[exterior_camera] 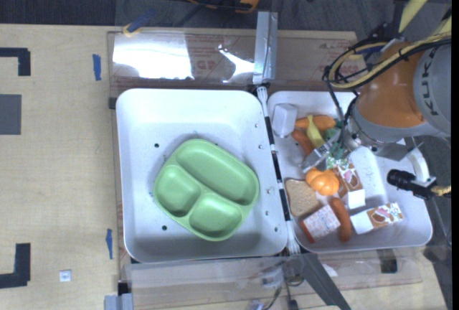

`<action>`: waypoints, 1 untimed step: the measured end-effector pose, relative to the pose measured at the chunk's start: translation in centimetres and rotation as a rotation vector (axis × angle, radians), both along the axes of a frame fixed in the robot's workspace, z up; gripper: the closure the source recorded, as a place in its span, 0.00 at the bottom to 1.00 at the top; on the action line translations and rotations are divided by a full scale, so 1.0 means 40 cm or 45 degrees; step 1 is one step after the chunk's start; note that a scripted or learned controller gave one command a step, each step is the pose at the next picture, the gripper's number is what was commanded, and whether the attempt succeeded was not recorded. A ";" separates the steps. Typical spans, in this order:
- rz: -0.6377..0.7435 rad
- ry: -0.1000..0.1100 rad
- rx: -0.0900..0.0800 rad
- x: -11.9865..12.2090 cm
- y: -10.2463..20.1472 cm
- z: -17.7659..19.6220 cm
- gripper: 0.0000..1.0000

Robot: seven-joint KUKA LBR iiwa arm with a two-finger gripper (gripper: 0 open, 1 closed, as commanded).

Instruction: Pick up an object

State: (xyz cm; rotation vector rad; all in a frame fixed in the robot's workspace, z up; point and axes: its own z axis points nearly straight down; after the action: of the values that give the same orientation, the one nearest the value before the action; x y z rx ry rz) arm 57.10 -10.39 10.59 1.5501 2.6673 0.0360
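My gripper point(336, 152): low in the right bin point(416, 233), over the toy food at its 10 o'clock side.
My fingers: cannot tell whether apart or together.
Orange point(322, 181): just beside my gripper at 7 o'clock.
Green tray point(206, 189): left bin point(143, 115).

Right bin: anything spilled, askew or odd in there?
Nothing spilled. The toy food sits jumbled in the right bin: bread slice, orange and carton lie crowded together at mixed angles. The green tray lies askew in the left bin.
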 end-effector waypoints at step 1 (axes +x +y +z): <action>0.216 0.070 0.002 0.080 -0.006 -0.048 0.00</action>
State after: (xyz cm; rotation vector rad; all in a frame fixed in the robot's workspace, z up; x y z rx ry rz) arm 60.29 -10.63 8.69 1.3398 2.8351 0.0032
